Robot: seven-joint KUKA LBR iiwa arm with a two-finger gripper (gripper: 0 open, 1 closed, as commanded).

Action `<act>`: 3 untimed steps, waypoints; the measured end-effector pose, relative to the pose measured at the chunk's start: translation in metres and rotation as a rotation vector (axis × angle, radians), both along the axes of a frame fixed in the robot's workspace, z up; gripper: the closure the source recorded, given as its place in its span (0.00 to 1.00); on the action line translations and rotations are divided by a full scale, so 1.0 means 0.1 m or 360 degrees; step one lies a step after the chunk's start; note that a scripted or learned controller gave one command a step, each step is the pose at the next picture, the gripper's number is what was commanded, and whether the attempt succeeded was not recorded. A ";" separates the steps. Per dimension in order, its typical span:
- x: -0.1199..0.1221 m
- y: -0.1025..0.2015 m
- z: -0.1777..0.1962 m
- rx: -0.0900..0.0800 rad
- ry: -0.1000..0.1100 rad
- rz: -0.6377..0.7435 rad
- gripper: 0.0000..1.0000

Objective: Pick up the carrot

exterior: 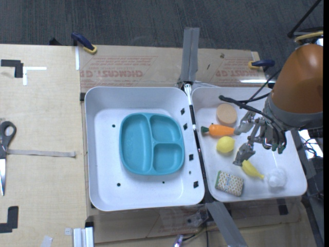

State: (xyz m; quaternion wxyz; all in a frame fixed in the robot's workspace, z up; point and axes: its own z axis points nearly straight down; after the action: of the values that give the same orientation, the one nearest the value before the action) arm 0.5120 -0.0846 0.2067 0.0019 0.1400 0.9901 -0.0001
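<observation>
the carrot [221, 130] lies unlifted in the right bin [293, 187], at nine o'clock of the gripper [245, 140], whose fingers hang apart and hold nothing, so the grasp remains to do.

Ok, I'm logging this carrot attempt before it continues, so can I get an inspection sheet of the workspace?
Surface: two white bins; right bin holds the objects.
Job's things: carrot lies near the divider, not held.
Clutter: lemon, banana, tan round piece, sponge-like block; blue divided plate in left bin.
Grippers: gripper hangs right of the carrot.
Cables: black cables above the gripper.
Surroundings: scissors, clamps.
</observation>
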 end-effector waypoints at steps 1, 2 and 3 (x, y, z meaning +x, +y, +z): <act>0.64 -0.28 -1.13 -0.0001 -0.0003 -0.0034 0.00; 0.89 -0.22 -1.13 0.0001 -0.0001 -0.0594 0.00; 0.90 -0.21 -1.03 -0.0002 -0.0007 -0.0589 1.00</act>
State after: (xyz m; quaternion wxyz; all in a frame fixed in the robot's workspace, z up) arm 0.6022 -0.1057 0.1036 0.0041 0.3197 0.9475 -0.0006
